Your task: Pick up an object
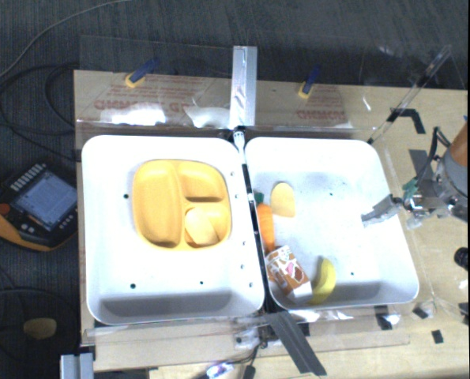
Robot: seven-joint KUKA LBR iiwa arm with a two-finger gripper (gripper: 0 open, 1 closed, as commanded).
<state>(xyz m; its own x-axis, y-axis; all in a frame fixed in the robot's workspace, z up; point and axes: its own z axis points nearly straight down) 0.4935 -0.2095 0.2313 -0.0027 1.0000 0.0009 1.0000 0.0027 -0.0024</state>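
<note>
On the desk (424,101), the right bin (337,164) holds a banana (324,281) lying near-upright; the hand's (389,210) grip is unclear.

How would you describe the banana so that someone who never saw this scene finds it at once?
Look at the right bin, the one nearer the arm. Go to its front edge, where a small carton lies beside the banana. The banana is the curved yellow piece; the carton is boxy and printed, and the carrot is orange.

Glossy white plastic bins (329,160); matt yellow plastic tray (159,204).
</note>
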